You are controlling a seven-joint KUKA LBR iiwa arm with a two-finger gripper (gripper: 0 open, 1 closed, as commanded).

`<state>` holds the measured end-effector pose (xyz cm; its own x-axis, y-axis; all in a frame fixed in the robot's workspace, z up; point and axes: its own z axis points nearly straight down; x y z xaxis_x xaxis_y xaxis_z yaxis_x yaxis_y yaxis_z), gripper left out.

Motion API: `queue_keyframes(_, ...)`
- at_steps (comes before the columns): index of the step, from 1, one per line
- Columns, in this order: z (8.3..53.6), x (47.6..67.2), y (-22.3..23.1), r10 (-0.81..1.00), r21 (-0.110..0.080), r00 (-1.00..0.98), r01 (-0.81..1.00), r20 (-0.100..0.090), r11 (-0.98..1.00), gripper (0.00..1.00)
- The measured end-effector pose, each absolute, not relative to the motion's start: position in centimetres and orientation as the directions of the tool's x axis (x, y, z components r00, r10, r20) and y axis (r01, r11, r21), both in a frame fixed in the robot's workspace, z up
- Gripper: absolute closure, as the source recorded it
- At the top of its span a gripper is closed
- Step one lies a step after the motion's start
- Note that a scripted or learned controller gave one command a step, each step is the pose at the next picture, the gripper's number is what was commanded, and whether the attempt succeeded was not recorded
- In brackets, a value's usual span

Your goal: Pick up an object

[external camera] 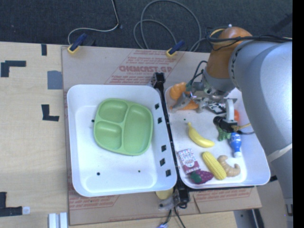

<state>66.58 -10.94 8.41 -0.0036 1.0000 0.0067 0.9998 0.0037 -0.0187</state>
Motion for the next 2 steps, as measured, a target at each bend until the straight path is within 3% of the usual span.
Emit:
queue_keyframes(1, 10.5, 66.7, -11.0, 1.000, -0.005, -0.001, 1.000, 0.001, 0.001, 0.00)
queue_keyframes(2, 9.5, 66.6, -10.0, 1.000, -0.007, -0.001, 1.000, -0.001, 0.001, 0.00)
